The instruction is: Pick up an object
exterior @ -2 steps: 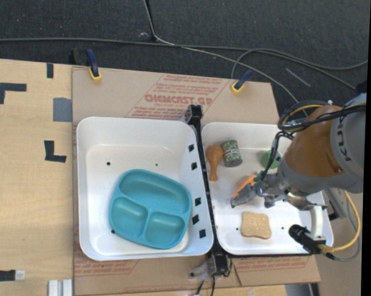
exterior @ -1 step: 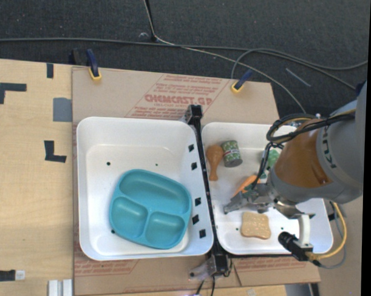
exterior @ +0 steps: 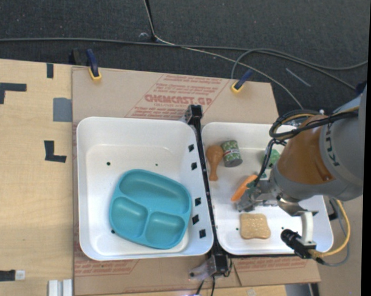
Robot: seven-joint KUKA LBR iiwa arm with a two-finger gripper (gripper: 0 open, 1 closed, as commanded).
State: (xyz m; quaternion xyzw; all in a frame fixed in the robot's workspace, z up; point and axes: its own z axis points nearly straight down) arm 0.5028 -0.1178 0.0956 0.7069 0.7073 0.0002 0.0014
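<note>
The arm reaches in from the right and hangs low over the right bin (exterior: 325,239), its orange band and grey wrist covering most of that bin's right half. The gripper (exterior: 249,199) sits down near the middle of the bin, right against an orange carrot (exterior: 242,187) that lies tilted, its upper end toward the arm. From this angle I cannot tell how the gripper is set, nor whether anything is caught in it; the wrist and dark hardware hide that spot. Just below the gripper, near the bin's front edge, lies a tan slice of bread (exterior: 254,226), flat and apart from the carrot. Toward the back left corner of the same bin a small green can (exterior: 231,152) lies on its side, and just beside it, close to the wall shared with the other bin, is a brown wooden piece (exterior: 213,160) with a rounded top. A bit of green shows at the arm's edge, too hidden to name. The left bin (exterior: 94,147) holds a teal divided tray (exterior: 150,207), resting toward its front right corner.
</note>
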